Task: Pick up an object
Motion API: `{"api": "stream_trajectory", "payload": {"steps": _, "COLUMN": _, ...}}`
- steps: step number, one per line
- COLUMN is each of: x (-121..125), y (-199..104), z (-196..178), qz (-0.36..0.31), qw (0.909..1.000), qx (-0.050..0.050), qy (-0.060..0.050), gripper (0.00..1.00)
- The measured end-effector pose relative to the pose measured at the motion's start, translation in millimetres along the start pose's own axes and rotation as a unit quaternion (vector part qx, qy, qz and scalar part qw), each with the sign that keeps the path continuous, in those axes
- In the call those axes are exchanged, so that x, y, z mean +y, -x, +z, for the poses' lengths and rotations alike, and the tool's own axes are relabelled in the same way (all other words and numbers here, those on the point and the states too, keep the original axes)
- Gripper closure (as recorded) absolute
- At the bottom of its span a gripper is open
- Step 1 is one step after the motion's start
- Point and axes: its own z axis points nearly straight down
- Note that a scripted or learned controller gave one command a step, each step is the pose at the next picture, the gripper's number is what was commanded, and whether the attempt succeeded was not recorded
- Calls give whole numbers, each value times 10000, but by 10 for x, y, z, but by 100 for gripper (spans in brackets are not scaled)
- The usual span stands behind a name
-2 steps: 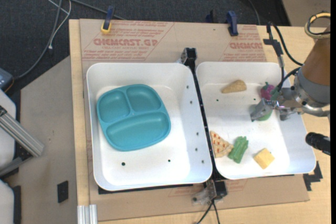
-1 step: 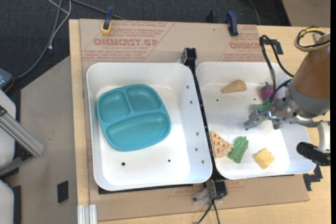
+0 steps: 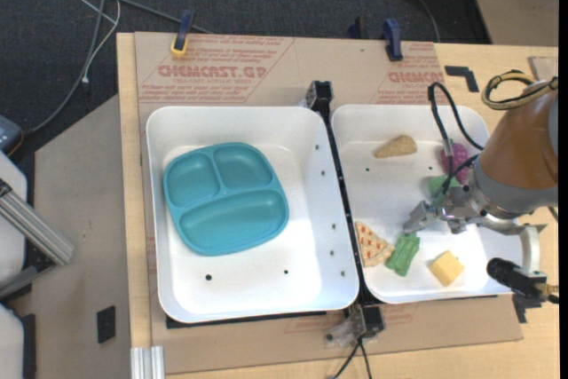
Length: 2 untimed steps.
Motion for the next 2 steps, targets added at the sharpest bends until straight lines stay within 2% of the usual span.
{"api": "stream_trajectory", "payload": {"steps": 1, "x": -5, "y": -7, "z": 253, "qz": -2, "qw": 10000, "qx": -1, "qy": 11, "gripper": 0}}
{"api": "stream_trajectory", "payload": {"steps": 2, "x": 6, "y": -4, "z": 132, "qz": 3, "qw": 10000, "qx": -5, "qy": 33, "gripper": 100}}
